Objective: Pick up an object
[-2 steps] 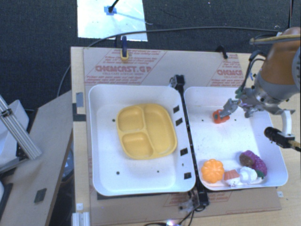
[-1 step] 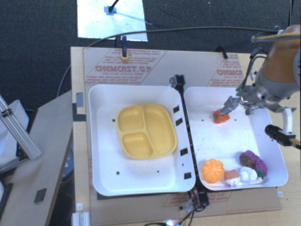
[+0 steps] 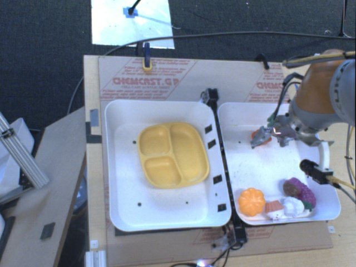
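You see two smooth, glossy white plastic bins (image 3: 119, 166) on a matt brown cardboard-like sheet (image 3: 183, 77); a matt yellow plastic divided tray (image 3: 172, 153); a shiny orange plastic pumpkin (image 3: 251, 201); dark rough carpet (image 3: 44, 32).

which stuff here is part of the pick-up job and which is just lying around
Part of the job:
- gripper, over the right bin
- small orange-red item at its tip
- orange pumpkin
- purple grapes
- small white and pink pieces

Just lying about:
- yellow divided plate in the left bin
- blue clamp on the bench edge
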Available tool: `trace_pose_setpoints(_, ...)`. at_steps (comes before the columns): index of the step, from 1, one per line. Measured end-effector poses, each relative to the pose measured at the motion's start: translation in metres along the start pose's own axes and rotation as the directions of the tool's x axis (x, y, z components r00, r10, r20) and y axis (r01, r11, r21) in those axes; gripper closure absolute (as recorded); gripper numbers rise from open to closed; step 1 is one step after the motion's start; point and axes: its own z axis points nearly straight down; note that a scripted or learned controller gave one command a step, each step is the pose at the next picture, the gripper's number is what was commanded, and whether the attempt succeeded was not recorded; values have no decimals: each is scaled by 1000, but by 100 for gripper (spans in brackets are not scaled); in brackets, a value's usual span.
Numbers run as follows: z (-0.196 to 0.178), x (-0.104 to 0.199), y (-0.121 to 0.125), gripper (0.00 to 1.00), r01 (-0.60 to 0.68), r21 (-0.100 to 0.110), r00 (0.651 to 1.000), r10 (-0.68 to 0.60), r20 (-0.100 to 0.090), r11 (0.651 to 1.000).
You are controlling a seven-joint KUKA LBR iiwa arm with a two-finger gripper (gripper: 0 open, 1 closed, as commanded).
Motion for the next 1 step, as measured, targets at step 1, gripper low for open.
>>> trace_pose_setpoints(1,52,1,0,0,-1,-1,1000,1,0,1000)
